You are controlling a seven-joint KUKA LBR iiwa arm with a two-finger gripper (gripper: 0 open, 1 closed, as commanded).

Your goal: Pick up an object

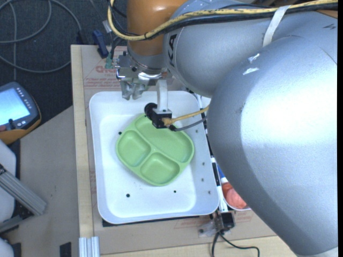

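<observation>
One pale green three-compartment plate (155, 151) lies tilted in the white bin (110, 197); jaws' state unclear.

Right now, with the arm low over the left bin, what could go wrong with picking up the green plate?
1. The gripper is near the divided green plate's far rim; a thin rim could slip out.
2. The plate is wide and shallow; lifted by one edge, it may tilt and fall back into the white bin.
</observation>
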